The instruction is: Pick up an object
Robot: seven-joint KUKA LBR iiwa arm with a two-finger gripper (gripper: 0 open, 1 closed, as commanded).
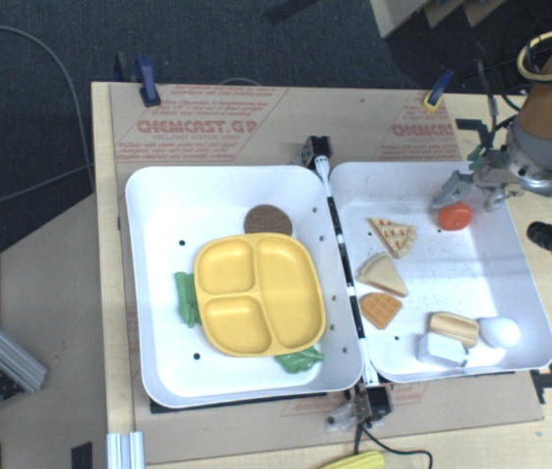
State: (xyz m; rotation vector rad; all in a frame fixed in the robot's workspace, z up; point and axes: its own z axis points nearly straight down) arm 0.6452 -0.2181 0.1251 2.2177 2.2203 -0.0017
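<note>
We see a small red tomato-like piece in the right bin, near its far wall, with bare white floor in front of it and to its right. The gripper hangs just above and behind it, touching or nearly so; whether its fingers grip anything we cannot tell. The grey arm enters from the right, wrist low over the bin's far corner.

The yellow tray partly hides the brown disc.
</note>
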